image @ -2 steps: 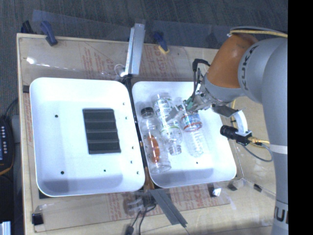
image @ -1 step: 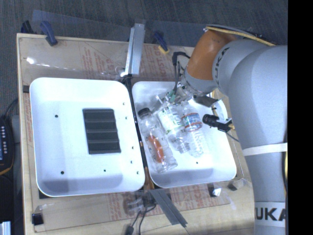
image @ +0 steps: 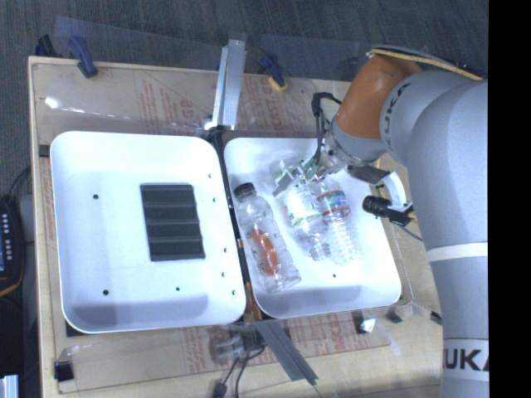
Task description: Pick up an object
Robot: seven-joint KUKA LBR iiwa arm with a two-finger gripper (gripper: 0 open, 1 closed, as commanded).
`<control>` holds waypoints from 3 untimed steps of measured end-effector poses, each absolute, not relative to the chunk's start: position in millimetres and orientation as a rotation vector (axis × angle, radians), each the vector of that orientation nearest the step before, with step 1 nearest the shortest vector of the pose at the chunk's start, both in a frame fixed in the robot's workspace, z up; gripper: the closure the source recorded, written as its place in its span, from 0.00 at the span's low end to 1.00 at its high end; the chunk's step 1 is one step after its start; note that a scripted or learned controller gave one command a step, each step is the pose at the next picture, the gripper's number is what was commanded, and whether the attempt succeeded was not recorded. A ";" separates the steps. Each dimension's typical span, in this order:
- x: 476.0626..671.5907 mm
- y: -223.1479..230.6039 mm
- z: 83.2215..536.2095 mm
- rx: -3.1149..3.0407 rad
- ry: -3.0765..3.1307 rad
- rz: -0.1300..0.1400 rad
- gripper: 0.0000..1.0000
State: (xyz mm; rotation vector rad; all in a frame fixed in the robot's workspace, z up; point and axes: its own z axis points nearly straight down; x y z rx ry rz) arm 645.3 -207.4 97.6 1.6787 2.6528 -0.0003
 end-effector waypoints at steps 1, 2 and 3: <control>653.3 -209.3 134.1 1.630 2.683 -0.001 0.00; 657.6 -170.9 93.3 1.299 2.860 -0.001 0.00; 659.9 -171.0 107.2 1.291 2.857 0.000 1.00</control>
